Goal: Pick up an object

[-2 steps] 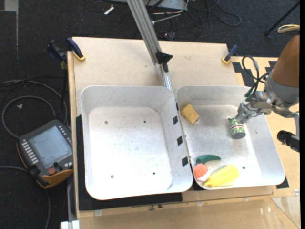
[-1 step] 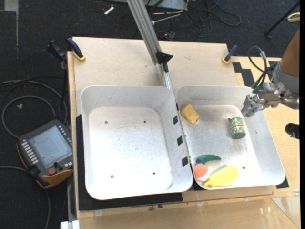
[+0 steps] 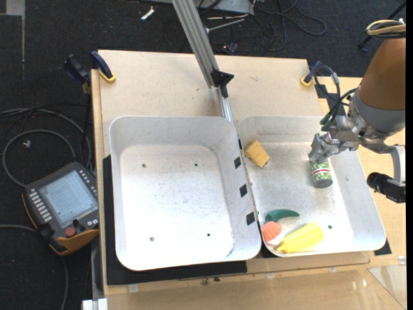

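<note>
Your end effector (image 3: 321, 152) sits low over the right bin (image 3: 361, 192), right above a small can (image 3: 321, 173), and its fingers look to come down around the can's top. You cannot tell from this slanted view whether they are spread or closed, nor whether they truly grip the can, since the metal blurs into the can's upper end.

Judge the task as under way but not done: the can appears to rest on the bin floor, so no lift has been made. What is left is a firm close on it and a clean rise clear of the rim.

The can is a short cylinder with a green label and a pale band, hard and smooth, so it could slip or roll if pinched off-centre. Well apart from it, near the bin's left wall, lies a tan block (image 3: 257, 154), matte and sponge-like, with squared corners. At the bin's front edge you have a yellow piece (image 3: 301, 237), long and glossy like plastic, touching an orange-red rounded piece (image 3: 271, 232), with a dark green curved piece (image 3: 281, 215) just behind them. The left bin (image 3: 129, 141) is shallow white plastic with rounded corners and a speckled floor, on a pale wooden bench (image 3: 168, 86).
</note>
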Robot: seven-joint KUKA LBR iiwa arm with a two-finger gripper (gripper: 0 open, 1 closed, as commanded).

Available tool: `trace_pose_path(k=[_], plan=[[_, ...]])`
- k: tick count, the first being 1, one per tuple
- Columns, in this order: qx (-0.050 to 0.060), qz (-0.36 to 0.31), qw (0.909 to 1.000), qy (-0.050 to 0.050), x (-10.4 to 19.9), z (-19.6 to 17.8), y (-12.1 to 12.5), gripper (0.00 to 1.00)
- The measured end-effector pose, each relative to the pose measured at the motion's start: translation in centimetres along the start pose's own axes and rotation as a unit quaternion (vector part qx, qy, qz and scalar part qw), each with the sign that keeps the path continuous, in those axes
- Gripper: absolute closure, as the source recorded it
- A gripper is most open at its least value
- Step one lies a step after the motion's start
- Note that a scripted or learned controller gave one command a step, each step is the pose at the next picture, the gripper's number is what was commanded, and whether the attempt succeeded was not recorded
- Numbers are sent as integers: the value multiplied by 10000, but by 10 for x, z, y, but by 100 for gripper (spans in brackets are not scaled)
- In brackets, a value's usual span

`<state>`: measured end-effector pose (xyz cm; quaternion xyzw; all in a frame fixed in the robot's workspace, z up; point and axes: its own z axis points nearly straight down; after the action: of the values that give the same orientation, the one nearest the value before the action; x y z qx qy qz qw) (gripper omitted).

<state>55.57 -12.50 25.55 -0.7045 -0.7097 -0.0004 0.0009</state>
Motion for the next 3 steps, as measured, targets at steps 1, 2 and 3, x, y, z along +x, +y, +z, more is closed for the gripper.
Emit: trace_pose_path(k=[1,2,3], plan=[[1,-7,10000,3,59,-3,-11,100],[-2,-8,10000,1,118,-5,-12,100],[6,-1,10000,-2,161,4,-16,100]])
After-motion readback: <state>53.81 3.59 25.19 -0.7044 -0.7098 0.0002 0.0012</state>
